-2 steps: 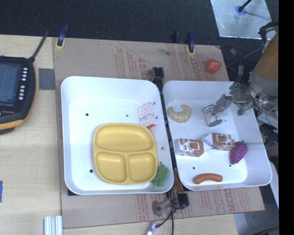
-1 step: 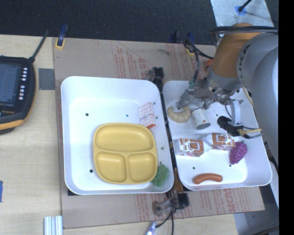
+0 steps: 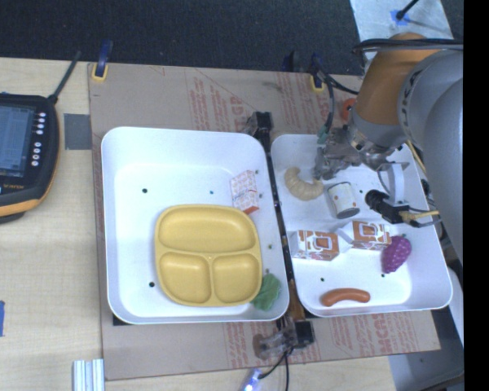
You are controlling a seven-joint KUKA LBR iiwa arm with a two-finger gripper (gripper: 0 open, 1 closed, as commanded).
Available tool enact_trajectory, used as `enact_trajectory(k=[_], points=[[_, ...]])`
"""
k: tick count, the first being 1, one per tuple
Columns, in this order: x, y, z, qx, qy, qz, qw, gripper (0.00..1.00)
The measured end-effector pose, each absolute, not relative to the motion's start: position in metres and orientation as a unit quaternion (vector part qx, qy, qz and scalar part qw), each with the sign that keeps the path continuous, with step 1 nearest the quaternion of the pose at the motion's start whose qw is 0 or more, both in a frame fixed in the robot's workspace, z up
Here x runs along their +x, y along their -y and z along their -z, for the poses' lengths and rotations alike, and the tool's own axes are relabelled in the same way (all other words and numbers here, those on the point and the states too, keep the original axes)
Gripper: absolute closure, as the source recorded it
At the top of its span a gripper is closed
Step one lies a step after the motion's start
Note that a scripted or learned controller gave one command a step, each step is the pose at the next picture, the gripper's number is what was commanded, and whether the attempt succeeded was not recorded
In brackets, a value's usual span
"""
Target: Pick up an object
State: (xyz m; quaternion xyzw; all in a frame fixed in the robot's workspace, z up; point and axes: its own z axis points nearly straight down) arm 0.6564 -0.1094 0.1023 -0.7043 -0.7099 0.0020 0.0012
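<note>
Camera view: gripper (image 3: 328, 163) is hovering beside the banana (image 3: 303, 185) in the right bin (image 3: 428, 287); finger state impossible to tell, the arm (image 3: 424, 96) hiding much of that bin's far corner.

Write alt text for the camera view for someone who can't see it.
The gripper hangs over the right bin beside a croissant, a can, two cartons, grapes and a sausage. The left bin holds a yellow divided plate.
</note>
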Motion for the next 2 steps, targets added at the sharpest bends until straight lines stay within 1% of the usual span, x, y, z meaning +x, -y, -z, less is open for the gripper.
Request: enact_trajectory(k=[1, 2], points=[[0.589, 0.156, -0.094, -0.706, 0.709, -0.0005, -0.002, 1.00], [0.525, 0.163, -0.176, -0.706, 0.708, -0.0010, 0.001, 1.00]])
